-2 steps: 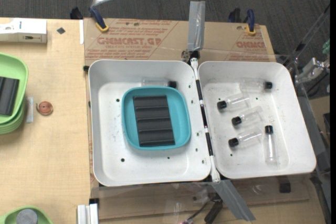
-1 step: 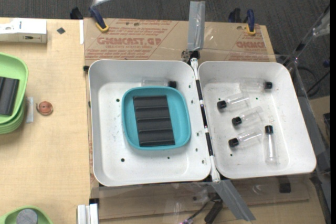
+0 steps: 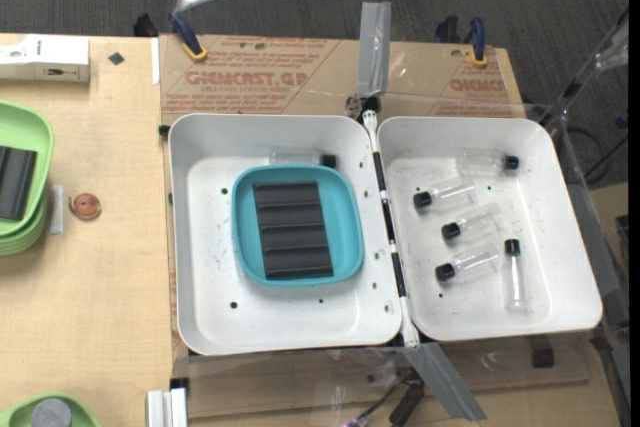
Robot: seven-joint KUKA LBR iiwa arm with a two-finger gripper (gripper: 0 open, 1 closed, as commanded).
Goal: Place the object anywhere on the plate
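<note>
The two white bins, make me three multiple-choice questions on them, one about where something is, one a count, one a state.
1. Where is the teal plate?
A. in the left bin
B. in the right bin
C. on the wooden bench

2. How many clear vials with black caps lie in the right bin?
A. two
B. five
C. eight

3. How do the vials in the right bin lie?
A. standing upright
B. stacked on the plate
C. on their sides, spread apart

Answers: 1 A, the plate sits inside the left bin. 2 B, five black caps show, such as this vial. 3 C, each lies flat on the bin floor.
</note>
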